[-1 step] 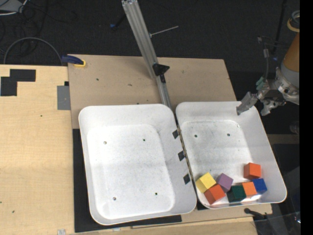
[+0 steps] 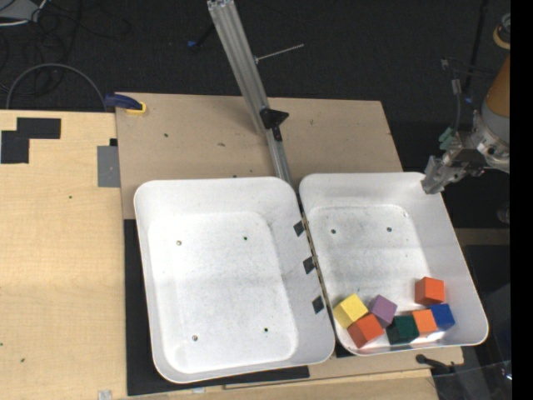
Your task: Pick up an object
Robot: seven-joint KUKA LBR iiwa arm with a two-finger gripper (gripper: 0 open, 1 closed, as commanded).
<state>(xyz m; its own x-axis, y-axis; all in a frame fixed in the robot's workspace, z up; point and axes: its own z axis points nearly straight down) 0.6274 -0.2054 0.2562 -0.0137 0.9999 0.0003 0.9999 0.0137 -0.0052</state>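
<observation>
Pale wood counter carries two shallow white bins side by side, a slanted aluminium rail rising behind them. Seven coloured blocks crowd the near corner of the right bin: a yellow block, purple block, two red blocks, a green block, orange block and blue block. Over that bin's far right rim hangs the end effector, well apart from the blocks; whether it is spread or pressed together cannot be told.
</observation>
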